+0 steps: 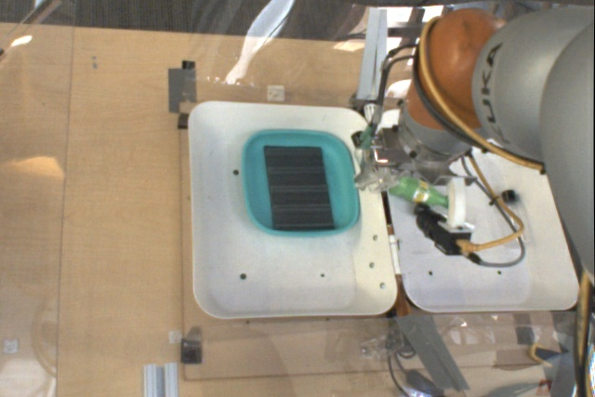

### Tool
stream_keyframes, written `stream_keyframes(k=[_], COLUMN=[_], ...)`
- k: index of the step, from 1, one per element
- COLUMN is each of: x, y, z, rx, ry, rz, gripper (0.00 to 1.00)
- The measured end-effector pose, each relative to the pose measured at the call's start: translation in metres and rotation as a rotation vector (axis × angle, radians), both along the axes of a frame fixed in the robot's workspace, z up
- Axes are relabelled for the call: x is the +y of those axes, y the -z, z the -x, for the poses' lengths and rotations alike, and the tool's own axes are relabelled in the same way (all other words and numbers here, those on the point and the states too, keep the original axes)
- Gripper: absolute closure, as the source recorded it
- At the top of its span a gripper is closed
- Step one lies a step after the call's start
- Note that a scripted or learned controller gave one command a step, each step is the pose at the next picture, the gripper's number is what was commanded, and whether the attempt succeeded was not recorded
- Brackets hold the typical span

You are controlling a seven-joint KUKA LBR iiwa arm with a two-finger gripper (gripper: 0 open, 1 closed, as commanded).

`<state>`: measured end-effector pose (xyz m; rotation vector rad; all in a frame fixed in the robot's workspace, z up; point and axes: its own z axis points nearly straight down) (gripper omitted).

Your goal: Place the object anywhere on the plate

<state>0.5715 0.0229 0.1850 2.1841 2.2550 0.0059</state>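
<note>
Right bin (521, 284): a green object (414, 191) is lying near its left wall, just under the wrist. Left bin (279, 284): a teal plate (254, 181) is carrying a dark ridged slab (299, 188). The gripper (372, 165) is hovering over the bins' shared edge, beside the plate; whether it is gripping cannot be told.

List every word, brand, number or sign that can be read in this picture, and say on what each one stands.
"KU": dark letters running sideways on the grey robot arm; the rest of the word is hidden by the arm's curve.
Small pale square sticker on the wooden bench: too small to read.
Turquoise rectangular plate and the two shallow white bins: no writing can be seen on them.
</note>
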Motion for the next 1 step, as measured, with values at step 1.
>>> stream_keyframes(k=[1], x=[-0.0005], y=[-0.0001], z=[-0.0001], rx=[0.000], ry=[0.001], rz=[0.000], gripper=[0.00])
